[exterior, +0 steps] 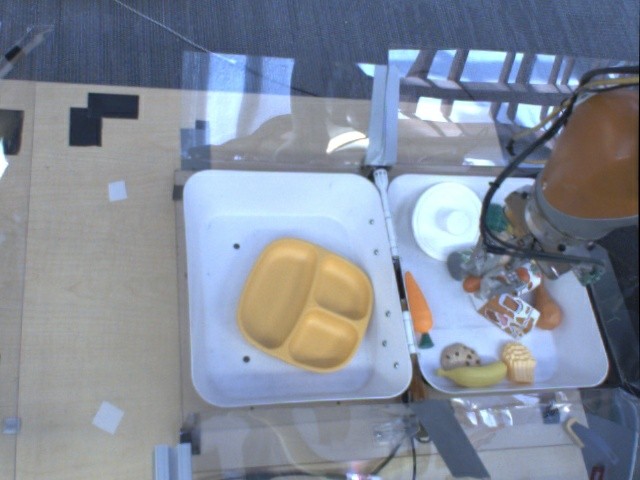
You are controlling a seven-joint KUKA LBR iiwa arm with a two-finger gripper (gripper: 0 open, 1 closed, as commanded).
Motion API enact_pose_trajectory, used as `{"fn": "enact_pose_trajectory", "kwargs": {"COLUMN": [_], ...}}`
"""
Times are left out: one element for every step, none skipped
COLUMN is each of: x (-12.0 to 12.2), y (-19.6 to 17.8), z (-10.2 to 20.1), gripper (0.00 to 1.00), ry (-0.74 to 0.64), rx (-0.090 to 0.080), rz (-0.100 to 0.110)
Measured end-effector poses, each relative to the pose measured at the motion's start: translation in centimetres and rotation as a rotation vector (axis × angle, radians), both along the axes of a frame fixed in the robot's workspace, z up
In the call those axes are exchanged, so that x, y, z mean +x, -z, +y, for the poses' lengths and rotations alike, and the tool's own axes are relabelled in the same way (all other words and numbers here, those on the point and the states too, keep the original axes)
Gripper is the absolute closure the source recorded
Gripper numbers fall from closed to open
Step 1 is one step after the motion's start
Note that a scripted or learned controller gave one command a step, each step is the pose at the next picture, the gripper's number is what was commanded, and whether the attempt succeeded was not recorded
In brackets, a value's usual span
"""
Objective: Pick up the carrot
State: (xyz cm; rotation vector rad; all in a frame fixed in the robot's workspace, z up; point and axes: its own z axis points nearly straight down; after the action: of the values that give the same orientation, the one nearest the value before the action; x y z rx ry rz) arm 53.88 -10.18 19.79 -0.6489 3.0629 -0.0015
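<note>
The carrot (418, 304), orange with a small green stub at its near end, lies along the left wall of the right bin (596, 360). My gripper (486, 268) hangs low over the middle of that bin, to the right of the carrot and apart from it. It sits just above a cluster of toy food, and the grey wrist and orange band (600, 153) hide its upper part.
A yellow divided plate (305, 303) lies in the left bin (215, 268). The right bin also holds a small white dish (447, 220), a red-and-white packet (510, 314), an orange-brown item (548, 314), a cookie (459, 356), a banana (476, 375) and a yellow corn piece (518, 361).
</note>
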Motion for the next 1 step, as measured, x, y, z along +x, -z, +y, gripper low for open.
{"fn": "enact_pose_trajectory", "kwargs": {"x": [-0.05], "y": [0.04], "z": [-0.18], "gripper": [0.00], "ry": [0.004], "rx": [-0.001], "rz": [0.001]}}
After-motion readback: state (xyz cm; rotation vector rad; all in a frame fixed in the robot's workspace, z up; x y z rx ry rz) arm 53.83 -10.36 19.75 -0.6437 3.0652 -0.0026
